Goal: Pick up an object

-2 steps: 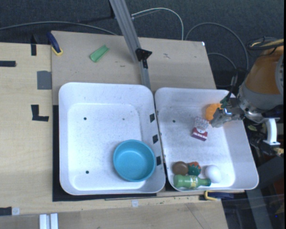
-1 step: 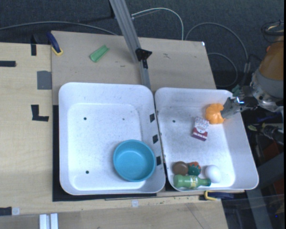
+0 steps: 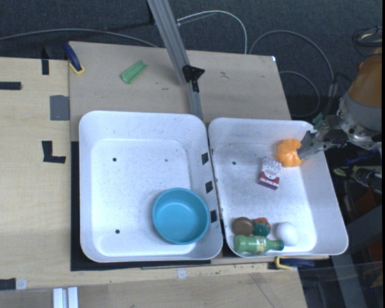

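Right bin, upper corner: orange ball touching gripper at its fingertips; whether gripped or merely beside, cannot tell.

Gripper low, apparently angled leftward

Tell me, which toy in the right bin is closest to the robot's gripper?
The orange ball, right at the gripper. The red-and-white box lies a little farther; the others sit along the bin's near edge.
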{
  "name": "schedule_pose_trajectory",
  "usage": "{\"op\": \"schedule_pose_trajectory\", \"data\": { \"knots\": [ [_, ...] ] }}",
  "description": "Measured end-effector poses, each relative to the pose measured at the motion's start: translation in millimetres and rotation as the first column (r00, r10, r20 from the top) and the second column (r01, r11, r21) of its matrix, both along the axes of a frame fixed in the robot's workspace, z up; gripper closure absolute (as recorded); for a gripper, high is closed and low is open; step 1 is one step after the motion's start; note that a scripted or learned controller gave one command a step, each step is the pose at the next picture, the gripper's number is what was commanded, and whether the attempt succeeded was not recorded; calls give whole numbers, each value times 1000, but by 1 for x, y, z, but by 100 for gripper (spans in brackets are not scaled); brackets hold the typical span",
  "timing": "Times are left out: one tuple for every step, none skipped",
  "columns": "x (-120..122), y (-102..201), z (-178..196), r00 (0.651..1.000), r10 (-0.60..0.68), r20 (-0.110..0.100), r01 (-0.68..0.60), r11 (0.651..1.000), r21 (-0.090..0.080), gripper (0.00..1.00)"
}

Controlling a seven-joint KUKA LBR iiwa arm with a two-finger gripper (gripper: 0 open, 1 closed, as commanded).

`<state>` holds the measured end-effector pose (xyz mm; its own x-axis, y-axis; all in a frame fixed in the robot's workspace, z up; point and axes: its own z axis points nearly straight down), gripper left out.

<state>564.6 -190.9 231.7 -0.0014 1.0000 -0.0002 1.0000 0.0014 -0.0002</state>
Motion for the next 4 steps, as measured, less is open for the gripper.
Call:
{"op": "schedule_pose_trajectory", "data": {
  "knots": [
    [-3,46,6,1000,4,0,-4,1000,2,100],
    [-6,103,14,1000,6,-1,-6,1000,3,100],
    [-9,164,16,1000,7,-2,-7,1000,3,100],
    [-23,221,17,1000,6,-3,-6,1000,2,100]
  ]
}}
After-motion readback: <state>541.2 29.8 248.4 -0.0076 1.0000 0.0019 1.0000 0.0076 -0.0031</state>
